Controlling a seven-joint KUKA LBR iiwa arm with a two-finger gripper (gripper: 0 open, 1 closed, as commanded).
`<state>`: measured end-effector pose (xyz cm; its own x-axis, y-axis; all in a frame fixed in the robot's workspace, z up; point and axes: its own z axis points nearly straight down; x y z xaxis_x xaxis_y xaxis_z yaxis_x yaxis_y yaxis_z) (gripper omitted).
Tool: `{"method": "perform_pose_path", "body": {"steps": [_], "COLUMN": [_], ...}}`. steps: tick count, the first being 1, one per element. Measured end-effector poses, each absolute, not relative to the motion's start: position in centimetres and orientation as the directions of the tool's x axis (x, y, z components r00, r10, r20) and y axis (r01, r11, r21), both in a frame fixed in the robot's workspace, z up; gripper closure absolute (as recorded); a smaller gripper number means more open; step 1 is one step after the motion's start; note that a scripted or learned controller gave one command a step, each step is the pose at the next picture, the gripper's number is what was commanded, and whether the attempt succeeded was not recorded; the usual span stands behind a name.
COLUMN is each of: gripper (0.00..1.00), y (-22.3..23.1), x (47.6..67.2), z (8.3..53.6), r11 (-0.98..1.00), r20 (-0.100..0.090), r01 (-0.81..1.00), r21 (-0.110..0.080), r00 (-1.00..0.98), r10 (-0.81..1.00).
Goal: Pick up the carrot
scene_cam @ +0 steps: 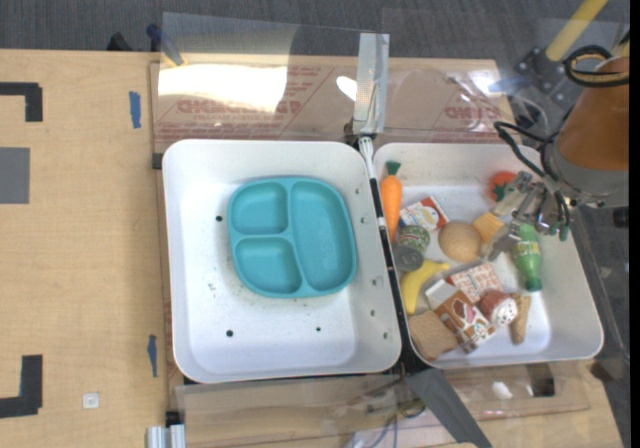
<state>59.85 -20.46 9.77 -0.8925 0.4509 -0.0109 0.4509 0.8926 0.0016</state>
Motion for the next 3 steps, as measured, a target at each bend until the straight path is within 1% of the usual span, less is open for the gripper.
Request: {"method": "perform_pose_path", "body": {"steps": [1,2,3], "gripper": [0.0,1.0,1.0], "y": [-16.3,-16.4,-13.3], "x": [61.4,61.6,63.6], "z": [8.8,10.2,25.0], "r11": [0.899,0.899,0.966], "r20": [-0.009,-0.02,-0.018], "r01": [0.439,0.439,0.259], "r21": [0.003,0.005,0.002], "r00": [-0.898,-0.898,-0.966], "r10": [0.439,0.439,0.259]}}
